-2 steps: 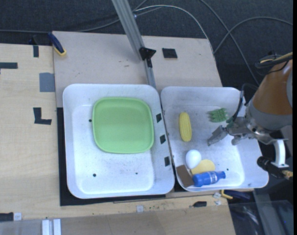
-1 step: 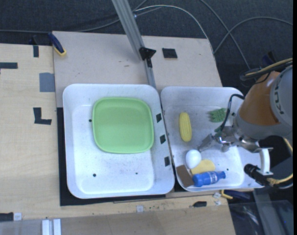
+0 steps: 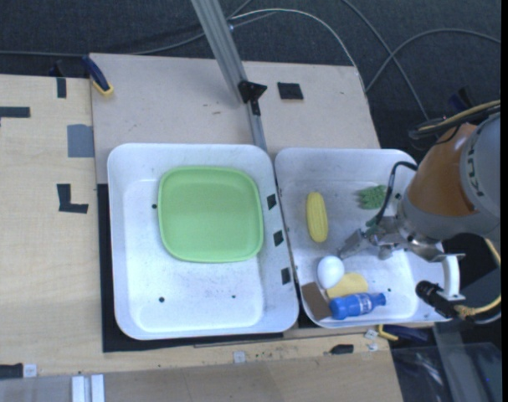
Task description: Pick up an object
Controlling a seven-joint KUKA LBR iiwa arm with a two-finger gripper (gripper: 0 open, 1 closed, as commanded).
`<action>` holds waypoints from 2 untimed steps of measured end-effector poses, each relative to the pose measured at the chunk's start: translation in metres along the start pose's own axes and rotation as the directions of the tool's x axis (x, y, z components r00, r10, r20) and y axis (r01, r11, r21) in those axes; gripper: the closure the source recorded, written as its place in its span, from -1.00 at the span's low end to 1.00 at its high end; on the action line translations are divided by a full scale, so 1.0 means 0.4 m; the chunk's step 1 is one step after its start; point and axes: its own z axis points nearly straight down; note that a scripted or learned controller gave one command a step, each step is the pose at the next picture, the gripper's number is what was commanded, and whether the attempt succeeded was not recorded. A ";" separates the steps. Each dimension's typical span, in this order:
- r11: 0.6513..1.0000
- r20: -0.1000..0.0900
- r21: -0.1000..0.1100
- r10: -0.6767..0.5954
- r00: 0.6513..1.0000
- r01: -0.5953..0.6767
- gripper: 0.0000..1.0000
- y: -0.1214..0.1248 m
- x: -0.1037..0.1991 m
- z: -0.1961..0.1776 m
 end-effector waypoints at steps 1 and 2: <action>1.000 0.001 -0.002 0.001 1.000 -0.001 1.00 0.002 -0.002 -0.028; 1.000 -0.001 -0.001 -0.001 1.000 0.001 1.00 0.007 0.010 -0.134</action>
